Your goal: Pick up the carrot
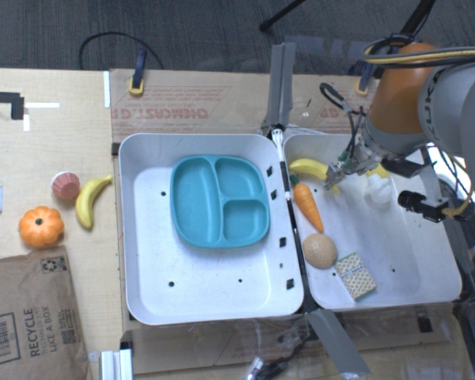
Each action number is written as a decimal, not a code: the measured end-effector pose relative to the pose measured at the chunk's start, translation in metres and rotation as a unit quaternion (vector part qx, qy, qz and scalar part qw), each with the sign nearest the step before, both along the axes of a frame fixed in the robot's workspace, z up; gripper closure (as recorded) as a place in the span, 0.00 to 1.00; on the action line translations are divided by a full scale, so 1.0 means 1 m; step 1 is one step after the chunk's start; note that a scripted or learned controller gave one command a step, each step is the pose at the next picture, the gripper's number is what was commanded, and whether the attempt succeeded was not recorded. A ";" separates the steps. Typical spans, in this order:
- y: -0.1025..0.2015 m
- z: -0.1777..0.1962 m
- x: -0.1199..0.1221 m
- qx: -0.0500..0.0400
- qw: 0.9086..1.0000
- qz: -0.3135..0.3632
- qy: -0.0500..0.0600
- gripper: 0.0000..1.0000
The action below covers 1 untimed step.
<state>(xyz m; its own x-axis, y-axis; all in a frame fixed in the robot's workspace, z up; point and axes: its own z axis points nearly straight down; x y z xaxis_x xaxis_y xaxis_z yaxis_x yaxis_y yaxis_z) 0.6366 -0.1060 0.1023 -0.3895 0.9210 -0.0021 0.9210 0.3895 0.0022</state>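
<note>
While you watched from above, the nearest things in the right bin [427,291] were a patterned sponge [355,275] and a tan egg-shaped ball [319,251]. Just beyond the ball lay the carrot [307,205], slanted along the bin's left wall, untouched. Farther back, a yellow banana [309,167] sat near the carrot's top, and the pincer [336,177] hovered just beside both; you could not tell whether it was open or closed. The approach step seemed in hand. Next, you would likely need it centred over the carrot, aligned across it, clear of the banana.
</note>
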 end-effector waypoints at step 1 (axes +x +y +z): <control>0.098 0.089 -0.019 0.000 0.981 -0.195 0.002 1.00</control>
